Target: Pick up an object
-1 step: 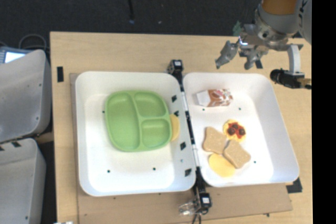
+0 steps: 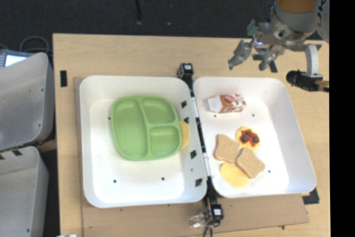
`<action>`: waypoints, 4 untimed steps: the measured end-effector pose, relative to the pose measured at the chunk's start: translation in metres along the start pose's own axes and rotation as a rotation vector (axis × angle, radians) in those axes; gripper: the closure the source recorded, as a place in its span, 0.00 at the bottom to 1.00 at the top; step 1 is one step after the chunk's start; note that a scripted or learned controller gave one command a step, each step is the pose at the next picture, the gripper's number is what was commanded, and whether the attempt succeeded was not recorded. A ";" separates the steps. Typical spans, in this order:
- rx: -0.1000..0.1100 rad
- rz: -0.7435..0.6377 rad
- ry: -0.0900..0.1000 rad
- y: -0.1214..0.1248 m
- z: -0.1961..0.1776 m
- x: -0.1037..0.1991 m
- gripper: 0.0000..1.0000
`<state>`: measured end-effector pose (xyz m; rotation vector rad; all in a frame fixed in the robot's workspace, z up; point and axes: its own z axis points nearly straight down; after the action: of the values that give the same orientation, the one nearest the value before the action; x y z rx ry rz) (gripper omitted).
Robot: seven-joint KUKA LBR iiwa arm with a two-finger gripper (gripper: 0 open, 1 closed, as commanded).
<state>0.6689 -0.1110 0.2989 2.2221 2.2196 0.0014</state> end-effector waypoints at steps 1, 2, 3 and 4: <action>0.005 -0.003 -0.001 -0.002 0.049 0.008 0.00; 0.003 -0.001 -0.002 -0.005 0.091 0.008 0.00; 0.006 0.000 -0.001 -0.008 0.153 0.012 0.00; -0.003 0.003 -0.002 -0.006 0.138 0.010 1.00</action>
<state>0.6633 -0.1008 0.1613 2.2223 2.2142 0.0032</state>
